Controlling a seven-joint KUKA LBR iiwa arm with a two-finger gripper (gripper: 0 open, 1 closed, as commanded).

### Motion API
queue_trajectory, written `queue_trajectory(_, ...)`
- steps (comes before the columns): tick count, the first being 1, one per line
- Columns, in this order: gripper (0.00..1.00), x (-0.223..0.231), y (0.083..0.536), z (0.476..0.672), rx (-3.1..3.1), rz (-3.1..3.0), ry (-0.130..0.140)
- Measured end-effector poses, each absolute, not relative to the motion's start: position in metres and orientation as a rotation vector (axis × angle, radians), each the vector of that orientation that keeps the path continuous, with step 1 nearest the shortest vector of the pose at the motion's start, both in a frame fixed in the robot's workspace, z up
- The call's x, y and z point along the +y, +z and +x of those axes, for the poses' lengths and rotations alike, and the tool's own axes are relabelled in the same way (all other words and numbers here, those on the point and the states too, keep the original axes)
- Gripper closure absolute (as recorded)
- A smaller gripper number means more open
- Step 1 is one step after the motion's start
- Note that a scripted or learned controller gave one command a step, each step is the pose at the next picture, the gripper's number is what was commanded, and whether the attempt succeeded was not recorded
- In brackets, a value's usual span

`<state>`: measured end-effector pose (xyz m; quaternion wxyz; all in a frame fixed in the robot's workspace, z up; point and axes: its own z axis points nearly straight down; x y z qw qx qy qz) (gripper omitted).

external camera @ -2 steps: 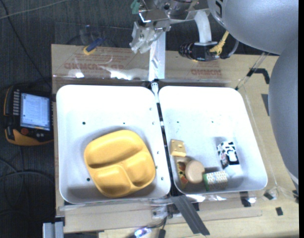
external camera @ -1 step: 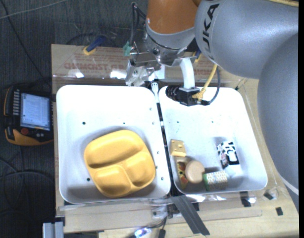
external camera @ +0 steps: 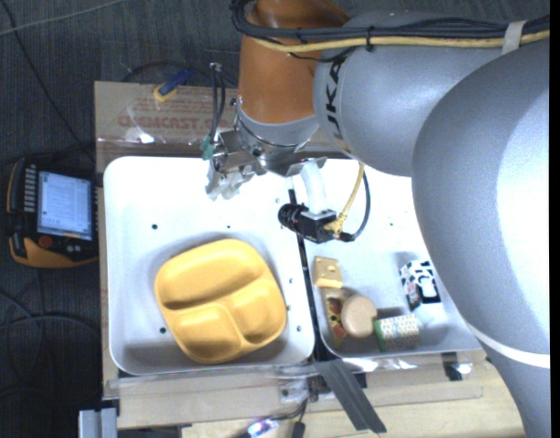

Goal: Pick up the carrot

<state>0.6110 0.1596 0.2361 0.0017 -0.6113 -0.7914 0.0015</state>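
Note:
My gripper (external camera: 225,179) hangs over the far edge of the left bin (external camera: 134,245), near its back wall and above bare white floor. Nothing is visible in it. A small orange-red piece (external camera: 334,310) lies in the right bin (external camera: 444,336) against the divider, partly hidden by a round tan bun (external camera: 358,316); it is too small to identify. The grey arm and its orange band (external camera: 280,53) cover the back of the right bin.
A yellow divided plate (external camera: 221,297) fills the front of the left bin. The right bin also holds a yellow cheese wedge (external camera: 327,272), a green-and-white can (external camera: 398,328) and a black-and-white box (external camera: 419,281). A pendant (external camera: 57,210) lies left of the bins.

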Motion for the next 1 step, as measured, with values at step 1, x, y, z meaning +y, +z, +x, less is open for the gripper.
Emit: queue_trajectory(1,1.0,0.1052,0.3166,0.5593,-2.267,-2.174,0.004)
